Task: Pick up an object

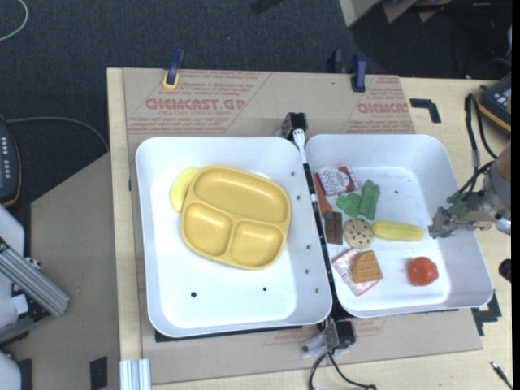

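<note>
My gripper (439, 224) hangs over the right edge of the right bin (422, 157), pointing left, with nothing seen between its fingers. Just left of it lies a yellow corn cob (397, 231). A red tomato (422, 271) sits below it near the bin's front right. Further left are a round cookie (357, 233), a green leafy piece (361, 199), a red and white packet (334, 180), a brown bar (332, 227) and an orange cracker in a clear wrapper (361, 267).
The left bin (162, 242) holds a yellow divided tray (235, 216) with a yellow round thing (182, 188) tucked under its left side. Clamps (171, 73) stand on the bench's back edge. Cables run at the right.
</note>
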You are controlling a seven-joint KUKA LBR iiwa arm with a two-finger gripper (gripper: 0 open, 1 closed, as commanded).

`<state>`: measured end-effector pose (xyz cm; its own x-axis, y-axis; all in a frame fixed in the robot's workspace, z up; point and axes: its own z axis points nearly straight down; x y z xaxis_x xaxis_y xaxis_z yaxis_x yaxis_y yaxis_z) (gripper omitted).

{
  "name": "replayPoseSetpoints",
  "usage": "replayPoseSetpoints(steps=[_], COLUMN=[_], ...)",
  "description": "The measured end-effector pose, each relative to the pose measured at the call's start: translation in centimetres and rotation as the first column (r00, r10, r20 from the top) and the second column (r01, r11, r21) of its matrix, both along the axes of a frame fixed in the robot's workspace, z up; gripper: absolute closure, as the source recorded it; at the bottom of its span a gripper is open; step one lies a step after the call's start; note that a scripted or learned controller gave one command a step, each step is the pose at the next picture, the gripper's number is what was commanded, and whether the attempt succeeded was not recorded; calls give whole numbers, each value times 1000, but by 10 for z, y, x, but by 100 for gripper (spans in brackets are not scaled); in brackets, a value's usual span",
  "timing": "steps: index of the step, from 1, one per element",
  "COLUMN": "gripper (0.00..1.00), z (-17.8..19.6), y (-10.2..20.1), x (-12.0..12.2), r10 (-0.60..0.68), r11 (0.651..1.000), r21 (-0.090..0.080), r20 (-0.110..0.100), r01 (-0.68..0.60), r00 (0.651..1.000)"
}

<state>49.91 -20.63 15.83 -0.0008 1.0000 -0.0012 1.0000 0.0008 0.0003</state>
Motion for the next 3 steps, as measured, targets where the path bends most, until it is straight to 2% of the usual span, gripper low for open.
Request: replayPoseSetpoints(steps=[1,2,3], gripper=[100,100,100], z=[57,66,71], y=[5,5,39], x=[-1,0,21], r10=[0,0,-1], r11=[1000,1000,1000], r21=[0,-1,0], r20=[0,3,1], r01=[0,0,1], r00=[1000,1000,1000])
